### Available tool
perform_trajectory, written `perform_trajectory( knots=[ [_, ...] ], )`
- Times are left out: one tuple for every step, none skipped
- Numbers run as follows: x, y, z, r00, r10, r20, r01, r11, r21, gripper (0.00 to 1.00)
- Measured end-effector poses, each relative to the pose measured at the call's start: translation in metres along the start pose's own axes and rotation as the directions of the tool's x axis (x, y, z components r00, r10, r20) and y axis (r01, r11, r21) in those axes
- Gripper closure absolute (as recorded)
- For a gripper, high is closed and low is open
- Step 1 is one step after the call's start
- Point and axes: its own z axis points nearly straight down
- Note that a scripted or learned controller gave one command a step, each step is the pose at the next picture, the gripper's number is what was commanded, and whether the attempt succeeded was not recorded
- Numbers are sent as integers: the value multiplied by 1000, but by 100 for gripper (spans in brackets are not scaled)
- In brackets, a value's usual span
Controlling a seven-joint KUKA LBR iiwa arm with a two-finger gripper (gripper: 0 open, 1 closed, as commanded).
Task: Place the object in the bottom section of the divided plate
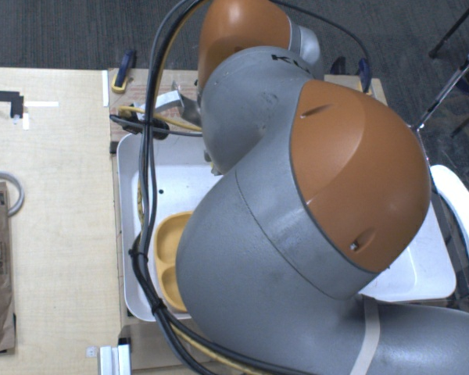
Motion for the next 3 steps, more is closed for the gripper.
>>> perform_trajectory(
  knots=[
    [1, 2, 73, 1000, -5, 2, 5, 1000, -1, 100],
    [-1, -26, 73, 971, -238, 2, 238, 971, -1, 100],
    [-14, 47, 72, 948, -318, 0, 318, 948, 2, 100]
  ],
)
